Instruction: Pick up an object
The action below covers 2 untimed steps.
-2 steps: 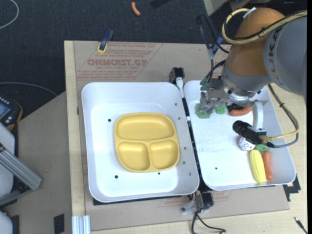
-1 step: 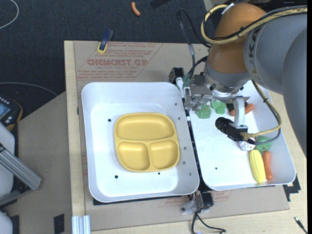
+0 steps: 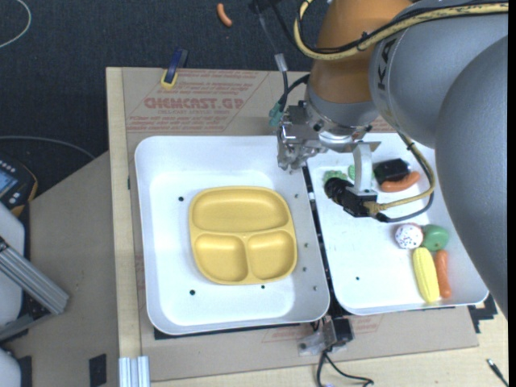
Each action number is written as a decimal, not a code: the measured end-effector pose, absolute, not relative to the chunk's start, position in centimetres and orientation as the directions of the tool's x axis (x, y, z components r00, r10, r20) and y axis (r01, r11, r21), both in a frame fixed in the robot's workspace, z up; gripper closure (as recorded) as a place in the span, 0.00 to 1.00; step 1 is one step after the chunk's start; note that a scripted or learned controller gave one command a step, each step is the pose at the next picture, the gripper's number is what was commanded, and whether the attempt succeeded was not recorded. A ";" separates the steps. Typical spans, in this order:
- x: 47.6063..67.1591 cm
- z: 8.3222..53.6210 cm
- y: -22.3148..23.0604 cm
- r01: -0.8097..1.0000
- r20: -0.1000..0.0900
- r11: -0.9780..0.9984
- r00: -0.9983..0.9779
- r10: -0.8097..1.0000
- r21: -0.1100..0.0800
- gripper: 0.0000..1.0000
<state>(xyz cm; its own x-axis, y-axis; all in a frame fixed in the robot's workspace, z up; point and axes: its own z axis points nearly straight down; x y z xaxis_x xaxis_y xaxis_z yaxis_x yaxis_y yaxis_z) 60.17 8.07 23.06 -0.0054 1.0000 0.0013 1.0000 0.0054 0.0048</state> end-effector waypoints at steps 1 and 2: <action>58.3 22.5 8.1 1.000 0.000 0.000 0.000 1.000 -0.005 1.00; 59.7 21.8 7.5 1.000 -0.001 -0.001 0.001 1.000 0.002 1.00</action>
